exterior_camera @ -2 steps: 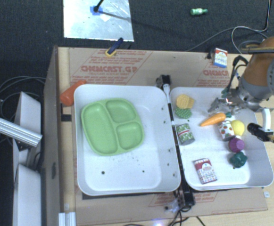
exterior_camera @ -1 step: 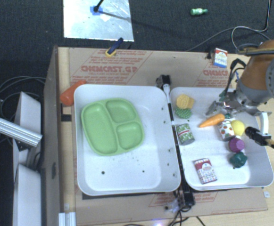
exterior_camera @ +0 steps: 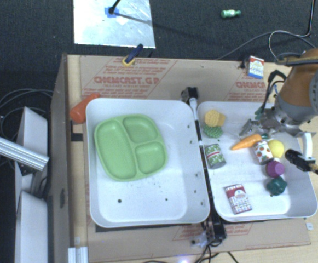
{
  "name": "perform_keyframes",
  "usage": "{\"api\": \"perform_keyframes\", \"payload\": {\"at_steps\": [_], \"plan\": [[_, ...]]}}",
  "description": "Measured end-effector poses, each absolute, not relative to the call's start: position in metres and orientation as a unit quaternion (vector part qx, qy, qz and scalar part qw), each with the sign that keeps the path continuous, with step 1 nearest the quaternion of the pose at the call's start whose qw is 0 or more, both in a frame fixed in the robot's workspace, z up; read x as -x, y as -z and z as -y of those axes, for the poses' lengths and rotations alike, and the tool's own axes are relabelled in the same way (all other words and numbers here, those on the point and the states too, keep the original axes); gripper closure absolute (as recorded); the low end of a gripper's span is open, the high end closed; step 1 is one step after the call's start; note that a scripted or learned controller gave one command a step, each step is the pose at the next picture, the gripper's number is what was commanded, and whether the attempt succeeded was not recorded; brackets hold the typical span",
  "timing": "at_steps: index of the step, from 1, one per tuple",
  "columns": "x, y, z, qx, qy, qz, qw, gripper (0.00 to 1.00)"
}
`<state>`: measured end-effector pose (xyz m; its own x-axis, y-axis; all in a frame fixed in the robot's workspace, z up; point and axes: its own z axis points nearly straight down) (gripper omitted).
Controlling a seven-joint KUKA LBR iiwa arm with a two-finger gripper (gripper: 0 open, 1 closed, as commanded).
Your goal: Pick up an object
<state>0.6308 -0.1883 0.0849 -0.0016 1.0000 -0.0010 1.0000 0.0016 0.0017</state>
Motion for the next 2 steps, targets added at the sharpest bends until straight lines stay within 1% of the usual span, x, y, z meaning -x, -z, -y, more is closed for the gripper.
{"api": "perform_keyframes", "payload": {"at_steps": [1, 2], "plan": [[-0.62, -0.085, 0.164, -0.706, -0.0005, -0.708, 0.001, 0.0], [-0.621, -0.096, 0.165, -0.705, -0.0014, -0.709, 0.002, 1.0]]}}
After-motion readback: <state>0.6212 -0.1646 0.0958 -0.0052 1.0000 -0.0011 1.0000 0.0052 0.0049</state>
